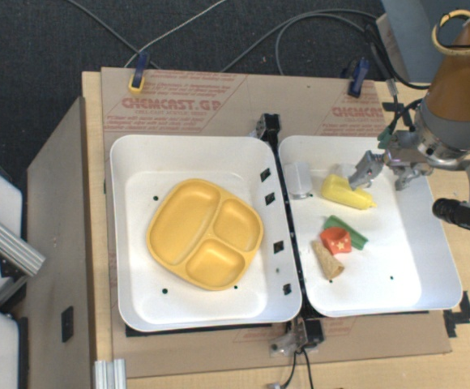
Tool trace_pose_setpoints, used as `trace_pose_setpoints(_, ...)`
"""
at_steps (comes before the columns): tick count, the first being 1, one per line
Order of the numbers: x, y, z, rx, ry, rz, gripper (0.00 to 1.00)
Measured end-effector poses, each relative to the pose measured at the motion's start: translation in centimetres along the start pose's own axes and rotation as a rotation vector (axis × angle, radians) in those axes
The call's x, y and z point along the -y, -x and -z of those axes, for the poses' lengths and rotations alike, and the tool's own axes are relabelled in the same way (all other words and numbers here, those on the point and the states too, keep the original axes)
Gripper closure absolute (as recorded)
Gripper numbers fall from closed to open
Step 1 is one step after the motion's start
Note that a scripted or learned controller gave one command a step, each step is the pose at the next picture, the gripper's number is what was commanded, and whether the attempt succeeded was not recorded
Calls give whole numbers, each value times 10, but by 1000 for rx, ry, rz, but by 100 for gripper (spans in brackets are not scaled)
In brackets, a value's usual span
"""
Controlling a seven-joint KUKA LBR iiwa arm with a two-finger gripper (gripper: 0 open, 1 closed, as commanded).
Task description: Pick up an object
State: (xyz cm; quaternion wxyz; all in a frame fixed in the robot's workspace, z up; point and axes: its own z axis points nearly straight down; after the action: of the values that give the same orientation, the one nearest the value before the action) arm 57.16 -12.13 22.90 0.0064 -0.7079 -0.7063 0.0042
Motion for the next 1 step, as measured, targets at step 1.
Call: trace_pose_setpoints(1, -3, 0, 7, 2, 13, 3, 0)
